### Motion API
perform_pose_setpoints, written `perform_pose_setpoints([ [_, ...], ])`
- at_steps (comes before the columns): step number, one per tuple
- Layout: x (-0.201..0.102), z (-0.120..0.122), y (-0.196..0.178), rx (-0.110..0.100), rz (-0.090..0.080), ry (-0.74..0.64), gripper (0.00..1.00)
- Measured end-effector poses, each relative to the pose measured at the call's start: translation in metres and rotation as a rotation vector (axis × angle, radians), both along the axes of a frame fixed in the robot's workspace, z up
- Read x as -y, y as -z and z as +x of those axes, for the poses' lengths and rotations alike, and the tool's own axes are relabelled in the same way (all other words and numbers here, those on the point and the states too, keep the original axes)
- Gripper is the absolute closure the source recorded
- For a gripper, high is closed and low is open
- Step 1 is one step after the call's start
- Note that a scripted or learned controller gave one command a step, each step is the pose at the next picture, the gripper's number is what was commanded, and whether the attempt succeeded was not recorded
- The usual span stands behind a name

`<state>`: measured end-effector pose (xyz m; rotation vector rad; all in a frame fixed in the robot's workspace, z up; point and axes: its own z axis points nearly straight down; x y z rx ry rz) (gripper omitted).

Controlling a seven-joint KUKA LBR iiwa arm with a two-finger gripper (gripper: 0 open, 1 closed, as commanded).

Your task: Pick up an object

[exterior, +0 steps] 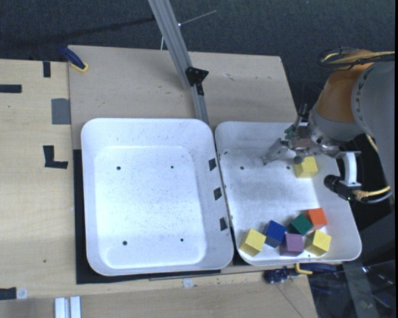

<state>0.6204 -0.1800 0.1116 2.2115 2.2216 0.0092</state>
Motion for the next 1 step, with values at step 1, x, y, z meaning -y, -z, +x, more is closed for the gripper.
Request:
perform_pose_setpoints([
  [1,-0.0016,0.0001,-0.0083,-0.001,0.002,-0.002,1.00],
])
